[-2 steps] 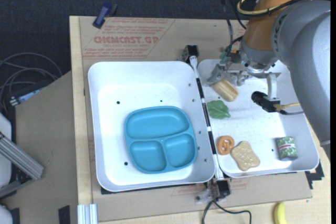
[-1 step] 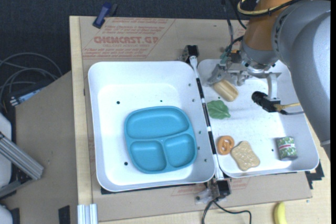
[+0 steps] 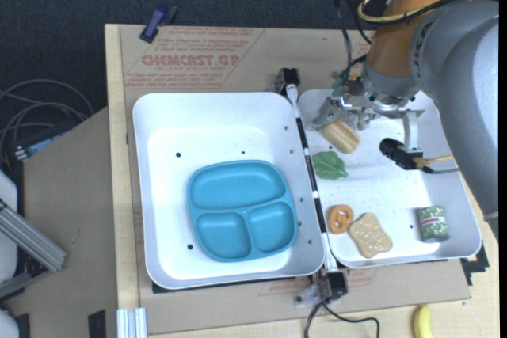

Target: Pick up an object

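In the right bin, my gripper hangs low over the far left corner. Directly under and just in front of it lies a tan bread-like piece, so close that I cannot tell whether they touch. Nearer the front along the bin's left side come a green leaf, then an orange pretzel, with a tan cracker next to it. A small green can stands at the front right.
The left bin holds a blue divided tray in its front half. The wall between the two bins runs just left of the leaf and the pretzel. The arm's grey body covers the right bin's far right part.
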`<action>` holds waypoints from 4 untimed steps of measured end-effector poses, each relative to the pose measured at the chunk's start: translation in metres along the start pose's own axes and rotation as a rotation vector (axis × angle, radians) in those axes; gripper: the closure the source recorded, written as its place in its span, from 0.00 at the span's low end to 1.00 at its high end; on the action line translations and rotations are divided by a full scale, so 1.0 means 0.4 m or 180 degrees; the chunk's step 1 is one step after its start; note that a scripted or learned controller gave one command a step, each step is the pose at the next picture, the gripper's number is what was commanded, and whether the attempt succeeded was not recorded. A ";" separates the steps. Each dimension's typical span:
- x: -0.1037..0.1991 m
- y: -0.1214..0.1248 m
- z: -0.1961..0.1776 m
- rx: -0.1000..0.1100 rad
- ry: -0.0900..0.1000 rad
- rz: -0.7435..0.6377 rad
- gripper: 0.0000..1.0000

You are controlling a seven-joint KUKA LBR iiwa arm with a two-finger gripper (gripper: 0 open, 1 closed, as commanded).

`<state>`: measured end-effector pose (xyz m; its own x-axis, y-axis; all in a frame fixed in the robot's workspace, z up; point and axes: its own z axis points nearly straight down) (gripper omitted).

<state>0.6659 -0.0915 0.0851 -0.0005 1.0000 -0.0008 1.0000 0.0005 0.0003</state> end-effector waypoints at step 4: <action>-0.013 0.002 0.000 -0.0007 0.0000 -0.0002 0.00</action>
<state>0.6669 -0.0968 0.0850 -0.0012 1.0000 -0.0008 1.0000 0.0012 0.0024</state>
